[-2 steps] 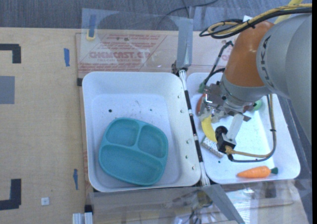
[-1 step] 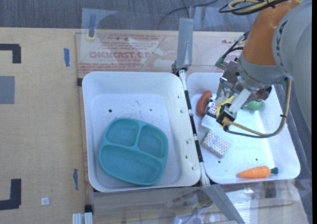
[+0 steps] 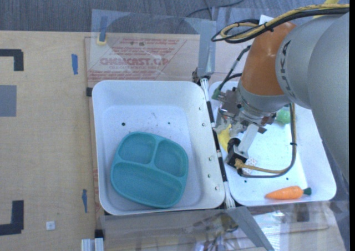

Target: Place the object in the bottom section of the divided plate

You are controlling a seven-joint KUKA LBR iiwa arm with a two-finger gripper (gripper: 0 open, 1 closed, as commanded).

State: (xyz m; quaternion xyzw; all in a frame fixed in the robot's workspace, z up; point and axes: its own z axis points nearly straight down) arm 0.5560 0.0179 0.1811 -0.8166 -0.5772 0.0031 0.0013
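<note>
My hand (image 3: pixel 230 130) is down low in the right bin (image 3: pixel 272 150), close by that bin's left edge, about halfway along it. I cannot tell if my hand is open or closed, because my big grey arm (image 3: pixel 310 61) with its orange band is over it and hides most of it. Just beside my hand, tight against the bin's left edge, is a small yellow thing (image 3: pixel 222 136). It might be touching my hand, but I am not sure, and I cannot see it well enough to say what it is. A little green thing (image 3: pixel 284 115) peeks out from under my arm, nearer the far edge of the same bin. An orange carrot (image 3: pixel 284 192) with a green end lies on its side by the bin's near edge, toward the near right corner, well apart from my hand. The left bin (image 3: pixel 111 105) sits right next to the right bin, and their edges touch. In it lies the plate (image 3: pixel 148 169). It is blue-green and has three parts: two small ones on the far side and one long one on the near side. The plate lies flat by the left bin's near edge, a bit closer to the near left corner, and it is turned a little. Its long bottom part is the one closest to that near edge. The far half of the left bin shows white floor with a few dark specks.
</note>
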